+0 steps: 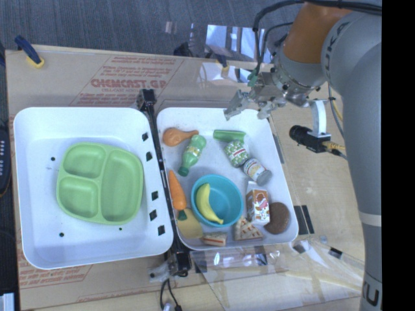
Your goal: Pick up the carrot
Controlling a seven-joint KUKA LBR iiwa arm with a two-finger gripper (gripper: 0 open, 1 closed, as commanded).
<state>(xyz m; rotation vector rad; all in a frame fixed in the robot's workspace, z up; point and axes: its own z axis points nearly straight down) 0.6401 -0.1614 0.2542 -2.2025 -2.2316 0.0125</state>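
Carrot first: the orange tapered plastic carrot (pixel 177 190) lies along the left wall of the right-hand shallow white bin (pixel 280 167), its thick end toward the near side and its tip pointing away from the camera. It is just beside the round blue bowl (pixel 227 203), which holds a yellow toy banana (pixel 206 203). At the carrot's near end sits a flat tan piece (pixel 188 227), touching or almost touching it.

Farther back in the same bin are a brown toy chicken drumstick (pixel 178 136), a small green bottle (pixel 192 154) lying tilted, a green-capped jar with a printed label (pixel 235 149) and a small grey can (pixel 257 171) on its side. Along the near right are a red and white carton (pixel 258 207), a dark brown round piece (pixel 279 218), a sandwich wedge (pixel 244 230) and a small layered slice (pixel 213 240).

The left-hand white bin (pixel 32 173) carries a light green three-part plastic tray (pixel 100 183), lying flat near its middle.

The grey arm with its orange band (pixel 318 24) comes in from the right. Its two-finger gripper (pixel 253 103) hangs over the far rim of the right bin, well apart from the carrot, with nothing visible between the fingers; whether they are spread or closed cannot be told from this angle.
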